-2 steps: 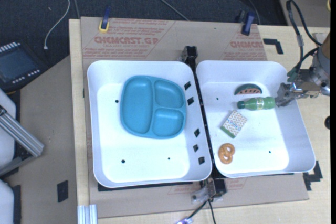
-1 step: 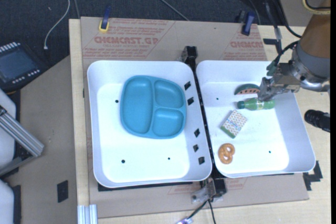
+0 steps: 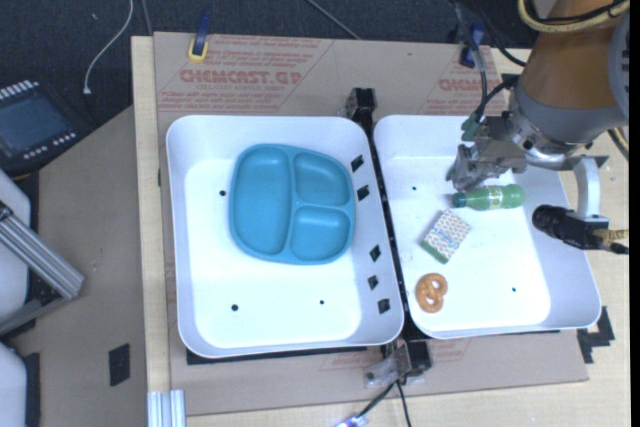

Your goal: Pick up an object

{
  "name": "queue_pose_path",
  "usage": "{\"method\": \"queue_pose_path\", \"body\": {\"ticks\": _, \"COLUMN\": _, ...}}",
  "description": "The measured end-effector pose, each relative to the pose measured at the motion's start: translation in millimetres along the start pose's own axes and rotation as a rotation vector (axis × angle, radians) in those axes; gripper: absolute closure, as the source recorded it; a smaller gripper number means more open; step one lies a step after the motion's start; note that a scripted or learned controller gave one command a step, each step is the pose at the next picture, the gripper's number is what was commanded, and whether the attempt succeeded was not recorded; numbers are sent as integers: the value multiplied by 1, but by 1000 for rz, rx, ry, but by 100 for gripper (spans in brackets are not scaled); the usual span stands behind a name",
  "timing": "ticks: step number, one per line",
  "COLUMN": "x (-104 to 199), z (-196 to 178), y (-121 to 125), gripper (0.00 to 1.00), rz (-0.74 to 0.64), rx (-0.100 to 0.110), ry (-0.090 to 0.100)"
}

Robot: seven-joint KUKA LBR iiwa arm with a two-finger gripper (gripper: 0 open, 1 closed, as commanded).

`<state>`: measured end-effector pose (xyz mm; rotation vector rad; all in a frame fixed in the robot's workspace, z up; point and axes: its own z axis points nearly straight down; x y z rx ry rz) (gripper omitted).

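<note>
Green bottle (image 3: 489, 198): lying on its side in the right bin (image 3: 560, 310), the likely pick.
Gripper (image 3: 473, 177): low at the bottle's left end, jaws' state impossible to tell.
Neighbours: patterned packet (image 3: 446, 235), pretzel (image 3: 431, 292) nearer the front.
Left bin (image 3: 200, 315): holds a blue divided plate (image 3: 292, 203).

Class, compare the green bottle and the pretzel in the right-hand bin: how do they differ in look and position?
The green bottle is long, green and lies on its side; the pretzel is small, brown and looped, lying flat. The green bottle sits in the bin's far half, right at the claw; the pretzel lies near the front edge, apart from it. Both rest in the right bin.
</note>
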<state>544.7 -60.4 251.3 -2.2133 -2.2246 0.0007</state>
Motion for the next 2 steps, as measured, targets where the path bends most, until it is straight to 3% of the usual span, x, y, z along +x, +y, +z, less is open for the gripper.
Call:
{"method": "queue_pose_path", "body": {"ticks": 1, "x": 60, "z": 8, "y": -1, "gripper": 100, "rz": -1, "rx": 0, "ry": 1}}
{"method": "queue_pose_path", "body": {"ticks": 2, "x": 113, "z": 8, "y": 17, "gripper": 100, "rz": -2, "rx": -5, "ry": 0}}
